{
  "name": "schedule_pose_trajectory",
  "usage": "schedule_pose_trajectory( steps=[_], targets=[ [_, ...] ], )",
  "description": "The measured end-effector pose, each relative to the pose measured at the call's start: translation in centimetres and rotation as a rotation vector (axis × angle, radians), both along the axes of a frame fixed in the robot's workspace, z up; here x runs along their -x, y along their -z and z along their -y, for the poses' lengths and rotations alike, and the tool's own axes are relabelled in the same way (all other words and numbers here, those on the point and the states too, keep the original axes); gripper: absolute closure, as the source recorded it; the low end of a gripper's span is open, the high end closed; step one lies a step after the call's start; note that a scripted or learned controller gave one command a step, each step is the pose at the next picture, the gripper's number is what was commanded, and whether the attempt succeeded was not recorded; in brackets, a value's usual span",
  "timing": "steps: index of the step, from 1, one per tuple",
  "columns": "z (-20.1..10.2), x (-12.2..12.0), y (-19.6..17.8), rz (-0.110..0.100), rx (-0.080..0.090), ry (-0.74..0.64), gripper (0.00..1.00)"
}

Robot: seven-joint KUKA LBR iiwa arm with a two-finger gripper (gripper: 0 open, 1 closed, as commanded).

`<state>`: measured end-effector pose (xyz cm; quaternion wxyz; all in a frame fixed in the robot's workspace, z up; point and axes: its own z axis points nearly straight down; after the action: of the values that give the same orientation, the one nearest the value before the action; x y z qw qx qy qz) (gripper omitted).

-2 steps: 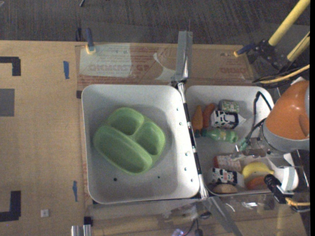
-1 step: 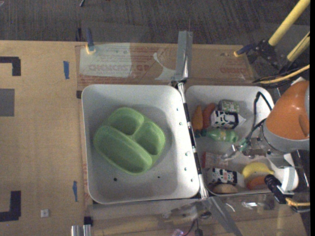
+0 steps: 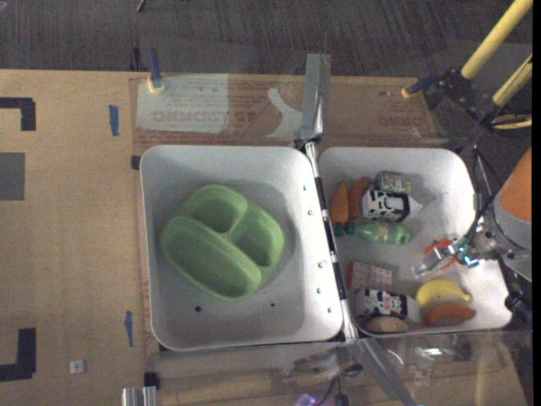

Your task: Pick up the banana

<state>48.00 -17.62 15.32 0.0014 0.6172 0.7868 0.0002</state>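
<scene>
1. The gripper hangs over the right bin at the right of the frame, just above and left of the banana; nothing sits between its fingers, and whether they stand apart or together cannot be told from this blur.
2. The banana lies low in the right bin, near the bottom right of the frame, its lower edge touching an orange-red item (a tight squeeze there).
3. Risk one: the descent lands on that orange-red neighbour and lifts the wrong thing, because the two fruits press together.
4. Risk two: the curved yellow skin slips out if the fingers close near its tip.
5. Risk three: the black-and-white carton, just left, gets nudged into the banana.
6. The left bin with its green divided plate stays out of it.
</scene>
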Motion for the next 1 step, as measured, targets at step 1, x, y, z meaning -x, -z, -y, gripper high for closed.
schedule_pose_trajectory(
  steps=[1],
  targets=[
    [3.28,-0.07,6.74,0.0,-0.001,-0.199,0.0]
  ],
)
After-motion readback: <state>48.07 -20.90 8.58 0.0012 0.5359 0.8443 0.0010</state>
